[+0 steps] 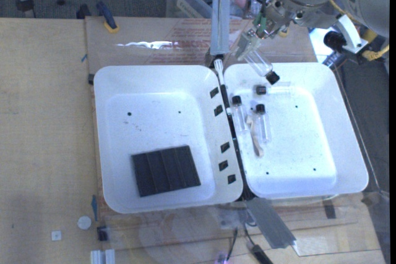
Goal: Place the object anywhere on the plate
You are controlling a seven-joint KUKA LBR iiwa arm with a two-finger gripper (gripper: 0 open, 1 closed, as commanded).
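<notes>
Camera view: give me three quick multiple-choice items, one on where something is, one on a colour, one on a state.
1. Where is the dark ribbed plate?
A. In the bin on the view's left
B. In the bin on the view's right
C. On the bench in front of the bins

2. What colour are the caps on the clear vials?
A. White
B. Orange
C. Black

3. How does the plate sit?
A. Propped on edge against a bin wall
B. Flat on the bin floor
C. Lifted in the air

Answers:
1 A: the plate lies near the front of the left bin.
2 C: the vials in the right-hand bin have black ends.
3 B: its whole ribbed top faces up, resting on the white floor.
</notes>
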